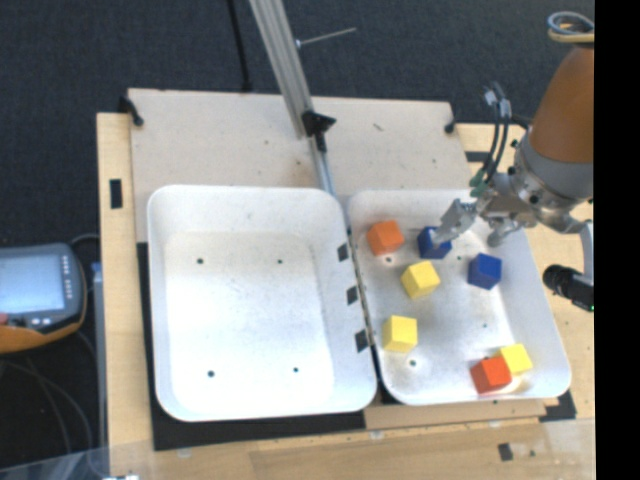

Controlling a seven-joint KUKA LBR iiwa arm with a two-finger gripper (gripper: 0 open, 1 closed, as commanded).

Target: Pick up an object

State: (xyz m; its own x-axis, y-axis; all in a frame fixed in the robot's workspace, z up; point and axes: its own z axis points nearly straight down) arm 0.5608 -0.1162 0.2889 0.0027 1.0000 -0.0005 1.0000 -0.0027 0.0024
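Observation:
The right bin [540, 313] holds several small blocks. An orange block [385, 236] and a blue block [433, 242] lie near its back left. A yellow block [420, 278] and a second blue block [484, 270] sit in the middle, and another yellow block [400, 332] lies further forward. A red-orange block [490, 373] touches a yellow block [517, 358] at the front right corner. My gripper [478, 224] hangs over the back of this bin, open, with nothing between its fingers. Its left finger [455, 217] is just above and to the right of the first blue block.
The left bin [165, 268] stands beside the right one. A slanted metal rail [285, 53] rises behind the bins. A grey device [35, 288] sits off the bench at the left. The arm's orange band [565, 93] is at the right edge.

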